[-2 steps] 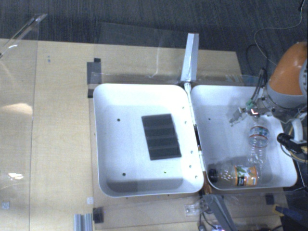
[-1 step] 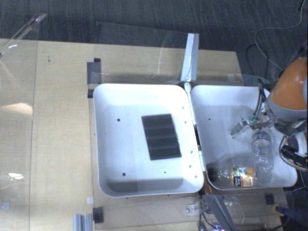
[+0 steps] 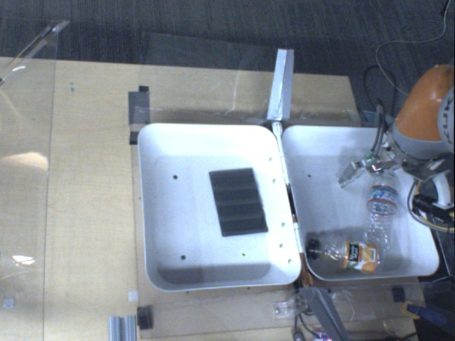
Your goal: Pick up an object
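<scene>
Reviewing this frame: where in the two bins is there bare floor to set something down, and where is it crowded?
Left bin: bare floor all around the dark ribbed block at its middle. Right bin: the upper-left stretch, between the divider and the gripper, is bare. Crowded: its right and bottom, where a clear water bottle and an orange-labelled bottle lie under the arm.

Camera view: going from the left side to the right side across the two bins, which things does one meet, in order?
Left bin → dark ribbed rectangular pad → right bin → small bottle with an orange label, lying down → clear plastic water bottle → arm's orange band.
</scene>
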